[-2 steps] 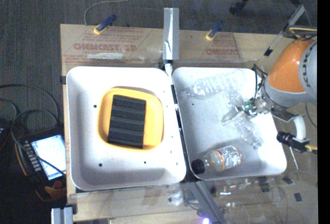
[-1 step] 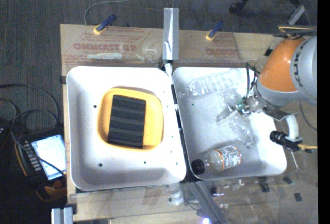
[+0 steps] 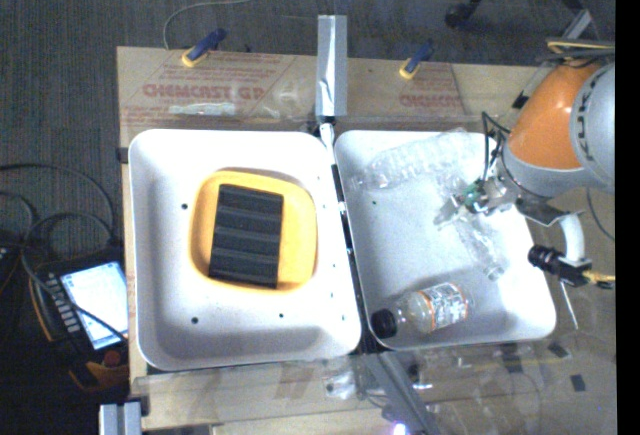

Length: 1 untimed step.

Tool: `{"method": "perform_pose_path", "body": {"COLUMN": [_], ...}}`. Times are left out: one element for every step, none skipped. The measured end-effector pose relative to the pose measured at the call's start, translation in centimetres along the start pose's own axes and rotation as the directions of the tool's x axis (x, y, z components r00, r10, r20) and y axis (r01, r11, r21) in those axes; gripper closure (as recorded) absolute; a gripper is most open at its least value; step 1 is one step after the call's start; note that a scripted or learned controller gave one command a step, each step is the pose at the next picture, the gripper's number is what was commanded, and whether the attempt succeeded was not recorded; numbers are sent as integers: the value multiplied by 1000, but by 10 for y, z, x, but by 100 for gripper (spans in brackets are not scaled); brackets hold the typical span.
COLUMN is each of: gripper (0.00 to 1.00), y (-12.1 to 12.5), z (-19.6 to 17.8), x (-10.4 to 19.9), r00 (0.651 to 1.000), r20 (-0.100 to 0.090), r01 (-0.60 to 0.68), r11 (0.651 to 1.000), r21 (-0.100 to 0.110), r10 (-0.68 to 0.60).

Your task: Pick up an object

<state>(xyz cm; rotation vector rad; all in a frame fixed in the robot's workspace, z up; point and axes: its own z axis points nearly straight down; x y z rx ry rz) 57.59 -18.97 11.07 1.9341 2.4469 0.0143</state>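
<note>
A clear bottle [image 3: 425,309] lies untouched at the right bin's [image 3: 395,243] near edge, while the gripper [image 3: 478,197] hangs above crumpled clear plastic [image 3: 480,241]; its grip I cannot tell, so nothing looks lifted yet.

Worktop [image 3: 150,83] is a brown board with faded red lettering along its far strip, two white bins sitting directly on it side by side: left bin [image 3: 160,223], right bin [image 3: 400,263], inner rims touching at the centre seam. Far edge carries two clamps with blue and yellow handles, left clamp [image 3: 202,47] and right clamp [image 3: 416,59], plus an upright grey metal post [image 3: 331,68] standing between them, right behind the seam. A strip of clear tape [image 3: 205,108] lies flat on the board behind the left bin.
</note>
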Motion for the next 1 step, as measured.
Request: {"method": "perform_pose_path", "body": {"gripper": [100], "y": [30], "z": [-64], "x": [21], "r00": [965], "r20": [-3], "r01": [-261], "r11": [965], "r21": [26], "r10": [261]}}
